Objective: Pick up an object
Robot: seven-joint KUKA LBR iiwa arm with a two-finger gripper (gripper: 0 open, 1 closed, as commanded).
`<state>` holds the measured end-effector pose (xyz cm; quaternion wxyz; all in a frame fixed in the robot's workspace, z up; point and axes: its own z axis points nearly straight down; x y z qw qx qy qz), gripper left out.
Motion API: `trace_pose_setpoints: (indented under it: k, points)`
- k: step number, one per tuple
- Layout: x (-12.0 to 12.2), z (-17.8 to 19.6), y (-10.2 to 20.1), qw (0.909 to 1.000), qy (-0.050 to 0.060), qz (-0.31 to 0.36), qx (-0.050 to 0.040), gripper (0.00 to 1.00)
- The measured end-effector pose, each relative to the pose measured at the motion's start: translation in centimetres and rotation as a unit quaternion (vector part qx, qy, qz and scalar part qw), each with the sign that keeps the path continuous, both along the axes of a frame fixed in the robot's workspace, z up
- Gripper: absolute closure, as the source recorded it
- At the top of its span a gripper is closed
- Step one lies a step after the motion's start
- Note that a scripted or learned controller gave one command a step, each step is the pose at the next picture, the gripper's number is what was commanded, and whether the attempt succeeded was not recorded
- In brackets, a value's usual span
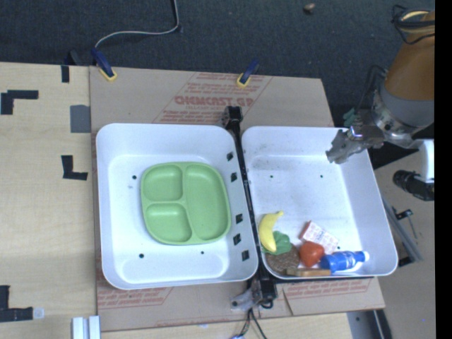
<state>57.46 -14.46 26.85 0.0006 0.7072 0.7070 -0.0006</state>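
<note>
We find the grey two-finger gripper [340,150] over the right white bin's [296,168] far right edge; its opening we cannot tell. Yellow plastic banana [269,230] lies near-left, among small toys.

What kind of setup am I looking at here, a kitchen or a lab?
Most likely a robot lab bench: two white bins clamped onto cardboard, toy food such as a banana piled in one corner, and a robot gripper above.

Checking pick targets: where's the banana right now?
The banana lies in the right bin, at its near-left corner by the divider, touching the green item in the toy pile, far from the gripper.
</note>
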Motion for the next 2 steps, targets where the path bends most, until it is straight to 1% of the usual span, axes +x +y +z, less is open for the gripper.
trace_pose_setpoints:
  k: [1, 2]
  points:
    - [-0.6, 3.6, -5.3, 1.0000, 0.000, 0.000, -0.0002, 1.00]
    - [-0.4, -0.5, 4.0, 1.0000, 0.001, 0.001, 0.0013, 1.00]
